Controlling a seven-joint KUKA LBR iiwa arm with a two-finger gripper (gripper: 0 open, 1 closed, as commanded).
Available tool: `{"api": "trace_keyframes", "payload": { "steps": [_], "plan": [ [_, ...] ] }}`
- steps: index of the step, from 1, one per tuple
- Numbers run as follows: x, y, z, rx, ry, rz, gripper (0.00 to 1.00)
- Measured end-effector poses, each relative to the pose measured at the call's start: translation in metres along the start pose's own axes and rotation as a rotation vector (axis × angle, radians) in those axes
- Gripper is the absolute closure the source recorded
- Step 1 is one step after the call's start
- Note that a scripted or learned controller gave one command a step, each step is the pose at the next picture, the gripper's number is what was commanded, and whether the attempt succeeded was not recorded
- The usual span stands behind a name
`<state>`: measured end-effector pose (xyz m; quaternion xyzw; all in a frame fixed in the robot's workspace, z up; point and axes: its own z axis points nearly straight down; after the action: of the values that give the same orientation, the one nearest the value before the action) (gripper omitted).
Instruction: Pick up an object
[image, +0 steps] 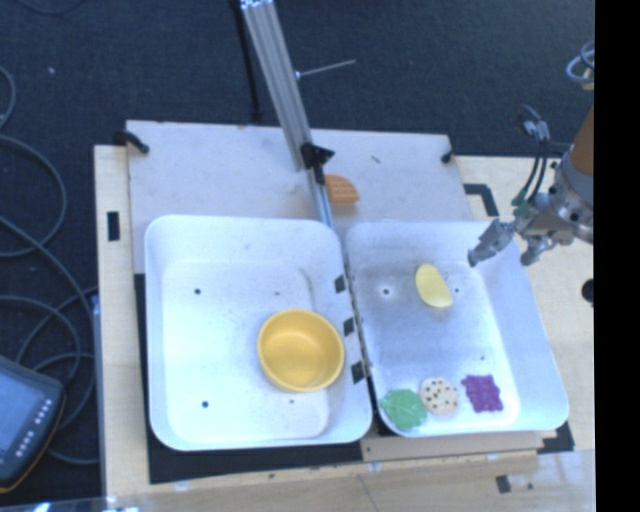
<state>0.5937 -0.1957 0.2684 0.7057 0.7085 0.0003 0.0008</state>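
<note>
My gripper (512, 248) hangs over the right bin's (520, 330) upper right rim, its two fingers spread open with nothing between them. A yellow lemon-shaped piece (433, 286) lies in that bin, left of and below the gripper. Along the bin's front edge sit a green leafy piece (403, 408), a round cookie (438, 396) and a purple grape-like piece (483, 393). A yellow bowl (300, 350) stands in the left bin (190, 300).
An orange object (341, 190) rests on the bench behind the bins, beside a slanted metal rail (285, 90). Cables hang near the arm at the right. A dark tablet (25, 415) lies at the far left.
</note>
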Motion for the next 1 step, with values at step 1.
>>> {"api": "trace_keyframes", "payload": {
  "steps": [1],
  "plan": [
    [0.0, 0.0, 0.0, 0.0, 0.0, 0.0, 0.0]
  ]
}}
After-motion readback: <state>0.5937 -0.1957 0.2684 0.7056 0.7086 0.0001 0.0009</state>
